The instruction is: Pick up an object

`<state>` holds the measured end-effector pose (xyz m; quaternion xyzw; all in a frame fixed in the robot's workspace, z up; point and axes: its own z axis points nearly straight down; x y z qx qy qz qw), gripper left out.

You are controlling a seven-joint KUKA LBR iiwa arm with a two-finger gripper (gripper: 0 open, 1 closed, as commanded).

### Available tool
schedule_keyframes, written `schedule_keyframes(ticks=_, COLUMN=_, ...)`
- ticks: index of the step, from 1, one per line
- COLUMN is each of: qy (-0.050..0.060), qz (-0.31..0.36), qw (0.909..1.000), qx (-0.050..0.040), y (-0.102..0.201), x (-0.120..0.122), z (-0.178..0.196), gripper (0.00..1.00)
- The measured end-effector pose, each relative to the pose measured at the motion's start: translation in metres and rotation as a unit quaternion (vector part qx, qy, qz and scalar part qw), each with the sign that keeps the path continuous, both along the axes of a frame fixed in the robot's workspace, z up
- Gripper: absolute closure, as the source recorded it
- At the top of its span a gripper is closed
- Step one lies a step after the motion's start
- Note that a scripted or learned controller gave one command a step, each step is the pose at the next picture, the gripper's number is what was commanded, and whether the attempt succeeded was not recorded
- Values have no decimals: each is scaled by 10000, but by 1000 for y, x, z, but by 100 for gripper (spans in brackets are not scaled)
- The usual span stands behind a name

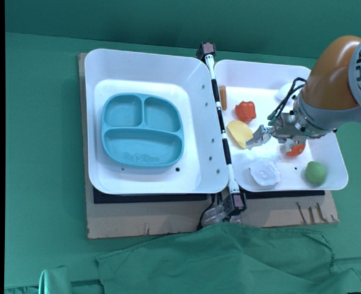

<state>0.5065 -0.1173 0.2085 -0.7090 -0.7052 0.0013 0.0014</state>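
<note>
From where I stand, the grey arm with the orange band reaches in from the right and hangs low over the right bin (pixel 327 103). Its gripper (pixel 261 136) points toward the middle divider, and one finger tip is just beside the yellow piece (pixel 237 131), maybe touching its edge. I cannot tell how wide the fingers are spread, because the wrist covers most of them, and I see nothing held between them.

The task only asks for an object, so any piece in this bin can serve. In my judgement the yellow piece is the nearest candidate; it lies close to the divider, on the left part of the bin.

What could go wrong? The yellow piece looks smooth and rounded, so I think the fingers may push it sideways against the bin wall instead of closing around it. The red piece (pixel 295 150) lies half under the wrist, and the arm could knock it if it goes down more. The gripper is also near the divider, so a small error may make it hit there.

Now the count. There are two white bins. The left bin (pixel 100 72) holds one teal divided plate (pixel 143 130) with three compartments. In the right bin I count six things: one thin orange piece (pixel 223 97), one red pepper-like piece (pixel 246 110), one yellow piece, one red piece under the wrist, one clear pale lid-like thing (pixel 265 172), and one green ball (pixel 315 173). Something white shows behind the arm, but I cannot say what it is.
</note>
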Motion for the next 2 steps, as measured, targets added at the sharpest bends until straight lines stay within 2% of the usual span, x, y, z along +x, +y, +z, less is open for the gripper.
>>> schedule_keyframes(ticks=1, qy=-58, qz=4, qw=10000, qx=-13, y=-2, x=2, z=-25, gripper=0)
schedule_keyframes(ticks=2, qy=-125, qz=-19, qw=9999, qx=-38, y=-4, x=5, z=-11, gripper=100)
